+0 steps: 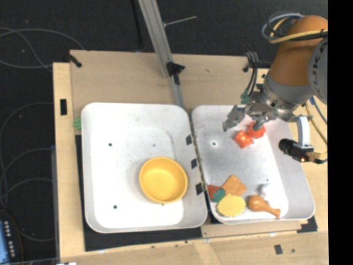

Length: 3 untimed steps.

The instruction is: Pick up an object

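The little red thing (246,135) sits near the top of the right bin (287,200), just under my claw (247,121). I cannot tell if my claw is open or closed. A yellow bowl (162,180) is in the left bin (105,126).

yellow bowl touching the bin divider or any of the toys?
Apart. The camera view shows the yellow bowl alone in the left bin, white floor showing all around it; the toy pile sits across the divider in the right bin.
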### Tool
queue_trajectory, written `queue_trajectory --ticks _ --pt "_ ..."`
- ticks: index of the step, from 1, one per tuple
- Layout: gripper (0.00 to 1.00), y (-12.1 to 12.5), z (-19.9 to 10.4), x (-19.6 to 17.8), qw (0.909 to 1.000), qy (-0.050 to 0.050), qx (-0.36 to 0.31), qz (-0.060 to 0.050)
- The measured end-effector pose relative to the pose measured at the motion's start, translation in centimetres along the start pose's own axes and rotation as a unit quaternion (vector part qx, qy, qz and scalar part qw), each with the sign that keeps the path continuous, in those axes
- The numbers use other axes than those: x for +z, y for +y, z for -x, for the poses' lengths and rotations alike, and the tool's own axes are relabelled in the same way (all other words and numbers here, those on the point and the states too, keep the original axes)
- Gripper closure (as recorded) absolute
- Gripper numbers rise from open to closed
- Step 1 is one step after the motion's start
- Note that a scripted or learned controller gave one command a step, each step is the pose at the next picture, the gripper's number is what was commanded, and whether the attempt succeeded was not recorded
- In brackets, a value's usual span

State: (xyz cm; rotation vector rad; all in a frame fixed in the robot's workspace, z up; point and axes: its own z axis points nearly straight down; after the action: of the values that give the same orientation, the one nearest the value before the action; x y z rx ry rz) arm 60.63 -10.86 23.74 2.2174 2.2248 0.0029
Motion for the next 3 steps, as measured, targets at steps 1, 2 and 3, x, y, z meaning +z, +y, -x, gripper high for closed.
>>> queue_trajectory --ticks 1,2,3 --pt "0.0 0.0 0.0 0.0 1.0 0.0 0.0 0.0" --pt "0.0 0.3 -0.1 4.3 1.0 -0.002 0.002 -0.003" --pt "0.0 0.7 -0.8 9.2 1.0 -0.002 0.001 -0.002"
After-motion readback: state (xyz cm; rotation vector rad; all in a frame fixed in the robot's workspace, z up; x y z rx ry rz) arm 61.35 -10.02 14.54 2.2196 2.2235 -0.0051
